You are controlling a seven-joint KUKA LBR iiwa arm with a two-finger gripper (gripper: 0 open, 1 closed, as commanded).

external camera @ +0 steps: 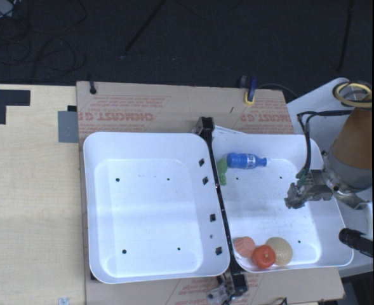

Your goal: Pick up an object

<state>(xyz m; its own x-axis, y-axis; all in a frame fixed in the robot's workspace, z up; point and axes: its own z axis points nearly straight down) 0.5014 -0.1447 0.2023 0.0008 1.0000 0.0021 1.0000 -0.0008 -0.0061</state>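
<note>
the arm [355,151] reaches in from the right of the camera view, grey body with the orange band just above the wrist. its end effector [296,196] hangs over the right-hand part of the right bin [282,146], close to that bin's right wall. it reads as a small dark cluster against the white floor — cannot tell how far it is open, and nothing is seen in its grasp.

objects, all in the right bin:
- blue bottle [245,161] lying on its side near the far wall, cap end pointing right.
- green object [221,171] just beside the bottle's left end, against the black divider [215,189] between the two bins.
- red round object [263,256] near the bin's front wall.
- pale pink object [243,245] touching the red one on its left.
- tan round object [280,250] touching the red one on its right.

the end effector is well apart from the bottle and from the front cluster, roughly between them but off to the right.

the left bin [98,170] shows bare white floor with a few small dark dots. both bins sit on a sheet of cardboard [148,110] with red printing, laid on the light wood surface [28,196]. a black cable [307,138] loops down toward the wrist.
</note>
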